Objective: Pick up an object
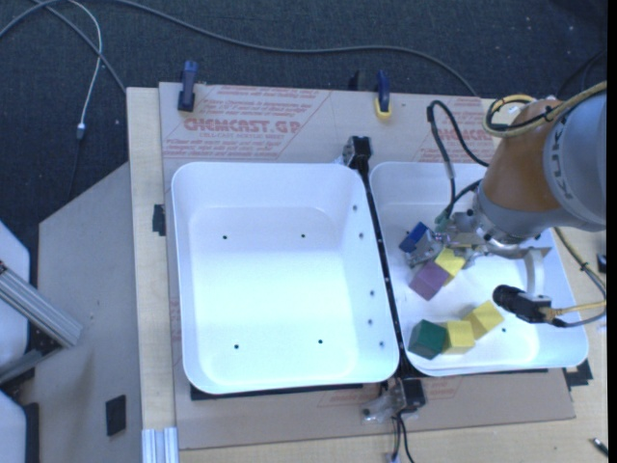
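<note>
end effector (445,249) low in right bin (501,355), over yellow block (449,262) beside purple block (429,280); grip state cannot be determined. blocks appear light, rigid; grasp across flat opposing faces.

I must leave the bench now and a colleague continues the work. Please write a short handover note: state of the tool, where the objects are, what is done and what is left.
Tool: low inside the right bin, near its left-centre, among the blocks. Whether it grips anything cannot be judged from this view.
Objects, all in the right bin: blue piece and yellow block right at the tool; purple block just below them; green block and two more yellow blocks near the front edge.
Left bin: white floor showing.
Done: the arm has reached the pile.
Left: confirm a grasp and lift one object.
</note>
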